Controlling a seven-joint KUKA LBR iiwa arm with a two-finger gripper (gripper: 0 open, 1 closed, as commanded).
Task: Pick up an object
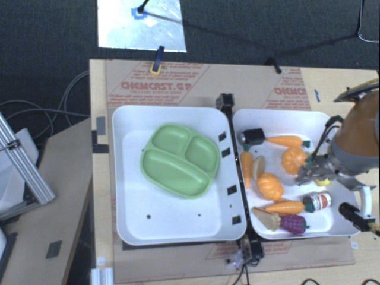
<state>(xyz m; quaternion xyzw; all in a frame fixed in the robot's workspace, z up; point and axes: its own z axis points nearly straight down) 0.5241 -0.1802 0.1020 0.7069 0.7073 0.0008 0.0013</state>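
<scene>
- Gripper (309, 174): low in the right bin (270, 119); finger spread cannot be told.
- Orange pumpkin (293, 159): just beyond it.
- Small jar (317, 202): just nearer the camera.
- Green plate (180, 159): well left.

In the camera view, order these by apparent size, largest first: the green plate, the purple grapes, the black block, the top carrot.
1. green plate
2. top carrot
3. purple grapes and black block: look alike, unranked.

Divided plate (180, 159) in left bin (127, 218)
</scene>
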